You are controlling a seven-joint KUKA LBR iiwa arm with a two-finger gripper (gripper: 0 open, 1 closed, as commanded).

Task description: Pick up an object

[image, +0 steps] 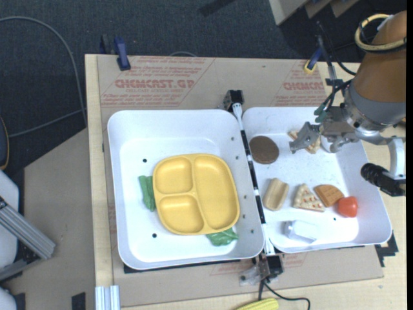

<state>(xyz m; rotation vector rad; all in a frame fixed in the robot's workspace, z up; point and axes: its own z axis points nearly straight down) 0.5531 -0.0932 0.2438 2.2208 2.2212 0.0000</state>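
Dark carpet surrounds the bench point(193, 76), whose top is a sheet of brown cardboard printed with red lettering. Two shallow white bins sit on it side by side, and I take the yellow plate point(195, 193) as my landmark: a three-part divided plate lying in the middle of the left bin point(122, 141). A green leafy piece point(147, 192) pokes out from under the plate's left edge, and another green scrap point(222, 238) shows at its lower right corner.

To the right of the plate, past the clips joining the two rims, lies the right bin point(374, 228) with the small food items I could pick. Nearest the plate is a round brown cookie point(264, 150), level with the plate's top edge. Below it, level with the plate's middle, lies a tan bread roll point(275, 194), then a waffle wedge point(308, 198), a brown toast slice point(328, 193) and a red tomato point(347, 206), each farther from the plate. A pale wrapped item point(298, 230) lies near the bin's lower rim.

My claw point(308, 139) hangs over the upper part of the right bin, just right of the cookie, directly above a small pale object I cannot identify. Whether my claw is wide or narrow I cannot tell, and I see nothing clearly gripped in it.
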